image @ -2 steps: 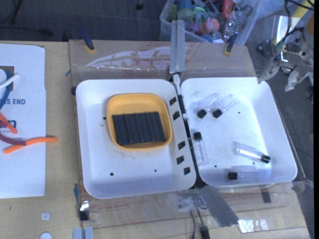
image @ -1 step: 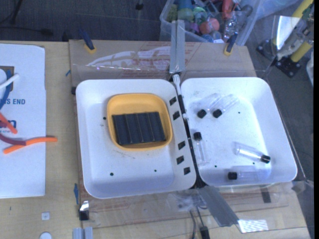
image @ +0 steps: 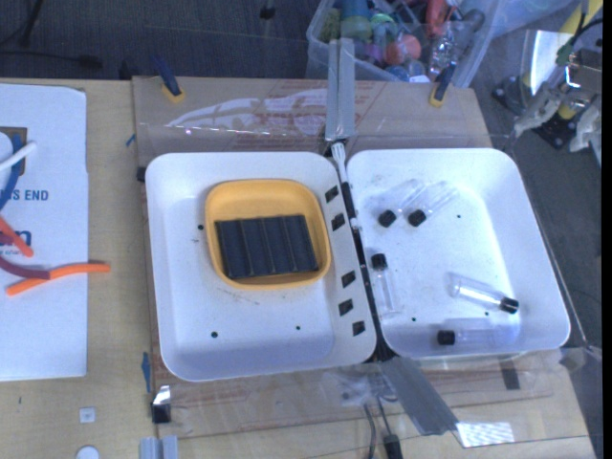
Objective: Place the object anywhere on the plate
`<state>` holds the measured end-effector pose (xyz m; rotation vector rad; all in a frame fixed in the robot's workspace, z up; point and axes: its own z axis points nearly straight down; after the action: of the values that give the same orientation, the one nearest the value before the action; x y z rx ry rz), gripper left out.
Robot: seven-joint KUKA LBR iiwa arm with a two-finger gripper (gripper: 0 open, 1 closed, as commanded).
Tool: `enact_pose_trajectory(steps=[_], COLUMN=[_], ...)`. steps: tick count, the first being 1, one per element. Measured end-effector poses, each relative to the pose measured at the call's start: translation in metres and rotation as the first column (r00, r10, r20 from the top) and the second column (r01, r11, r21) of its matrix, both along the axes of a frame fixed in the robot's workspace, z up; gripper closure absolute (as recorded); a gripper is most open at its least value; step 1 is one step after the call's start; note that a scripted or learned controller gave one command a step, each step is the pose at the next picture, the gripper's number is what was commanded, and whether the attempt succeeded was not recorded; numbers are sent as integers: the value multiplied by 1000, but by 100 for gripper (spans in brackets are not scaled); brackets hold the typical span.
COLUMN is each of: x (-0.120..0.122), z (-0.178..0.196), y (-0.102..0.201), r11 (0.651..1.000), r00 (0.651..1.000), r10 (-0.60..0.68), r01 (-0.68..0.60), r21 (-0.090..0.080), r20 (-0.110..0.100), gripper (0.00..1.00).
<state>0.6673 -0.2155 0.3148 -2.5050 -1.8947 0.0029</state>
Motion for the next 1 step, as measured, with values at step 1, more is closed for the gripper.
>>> enact_pose_trajectory(steps=[1], x=[-6], z=[-9], y=[0], r11=[999], r00=[999], r10=[-50], r01=[50], r21=[2], r20=[-1], gripper=[0])
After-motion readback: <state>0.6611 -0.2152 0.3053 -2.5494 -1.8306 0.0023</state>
